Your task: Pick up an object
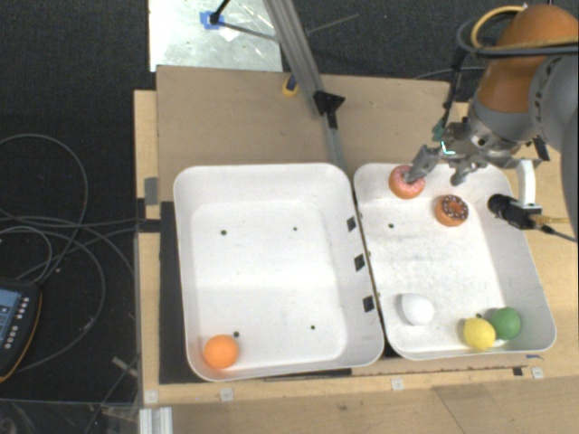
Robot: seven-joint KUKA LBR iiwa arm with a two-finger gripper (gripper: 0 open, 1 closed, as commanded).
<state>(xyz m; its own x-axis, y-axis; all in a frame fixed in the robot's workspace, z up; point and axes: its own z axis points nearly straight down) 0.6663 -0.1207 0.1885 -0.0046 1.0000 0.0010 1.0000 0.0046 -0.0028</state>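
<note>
My gripper hangs over the far end of the right bin, open, with nothing between its fingers. Its left finger overlaps the far edge of a pink frosted donut lying in the bin's far left corner. A brown sprinkled donut lies just in front of the right finger. At the near end of the same bin lie a white egg-shaped object, a yellow lemon and a green ball. An orange ball rests in the near left corner of the left bin.
The two bins meet at a ridge with black clips. A slanted metal pole crosses above the bench behind the bins. A black cable plug juts from the arm over the right bin's far right side.
</note>
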